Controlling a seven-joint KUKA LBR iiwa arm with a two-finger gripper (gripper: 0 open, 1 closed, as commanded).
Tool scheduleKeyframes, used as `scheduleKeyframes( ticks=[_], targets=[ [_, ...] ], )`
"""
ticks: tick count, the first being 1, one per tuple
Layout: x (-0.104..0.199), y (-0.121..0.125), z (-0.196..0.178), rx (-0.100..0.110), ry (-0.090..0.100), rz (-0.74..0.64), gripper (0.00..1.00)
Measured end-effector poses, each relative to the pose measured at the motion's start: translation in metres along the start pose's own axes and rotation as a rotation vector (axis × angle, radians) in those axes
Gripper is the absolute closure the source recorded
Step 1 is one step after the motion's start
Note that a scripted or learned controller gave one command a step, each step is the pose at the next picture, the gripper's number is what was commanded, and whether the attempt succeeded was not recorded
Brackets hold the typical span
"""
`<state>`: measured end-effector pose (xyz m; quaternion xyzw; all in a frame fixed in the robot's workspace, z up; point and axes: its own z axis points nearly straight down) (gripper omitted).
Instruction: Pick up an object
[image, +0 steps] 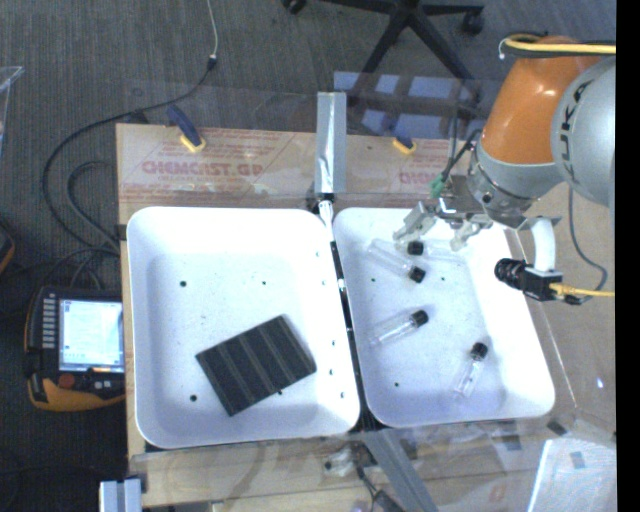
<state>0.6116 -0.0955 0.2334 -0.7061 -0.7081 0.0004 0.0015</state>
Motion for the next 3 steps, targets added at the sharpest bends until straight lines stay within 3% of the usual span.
scheduleKeyframes(
  ticks=[1, 2, 3],
  targets=[
    [-0.053, 0.006, 0.14, -0.003, -0.001, -0.087, 0.0],
    [-0.062, 0.048, 0.144, 0.017, 0.002, -0.06, 0.0],
    [-0.015, 0.052, 0.144, 0.022, -0.012, -0.072, 0.0]
  ],
)
